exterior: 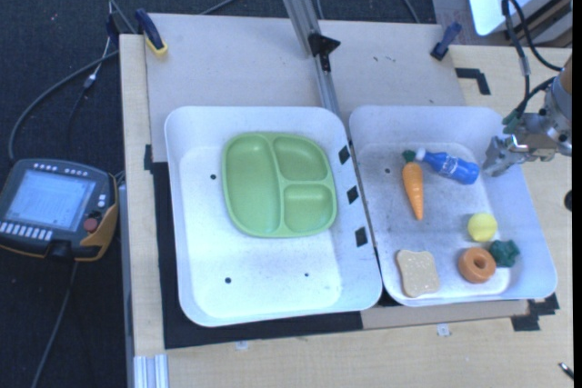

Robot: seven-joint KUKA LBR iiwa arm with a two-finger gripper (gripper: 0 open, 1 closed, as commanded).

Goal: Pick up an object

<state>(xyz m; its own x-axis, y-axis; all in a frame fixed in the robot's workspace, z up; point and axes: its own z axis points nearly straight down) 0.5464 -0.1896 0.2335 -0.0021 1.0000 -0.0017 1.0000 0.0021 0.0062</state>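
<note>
approach | gripper (pixel 502 155) just right of blue bottle (pixel 450 166) — opening: cannot tell | lower squarely — avoid carrot (pixel 414 188) left of bottle

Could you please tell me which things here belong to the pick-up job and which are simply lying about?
Part of the job:
claw, at the right bin's rim
blue bottle
carrot
yellow ball
doughnut
bread slice
green piece

Lying about:
green divided plate, in the left bin
teach pendant, beside the bench
blue clamps
</note>
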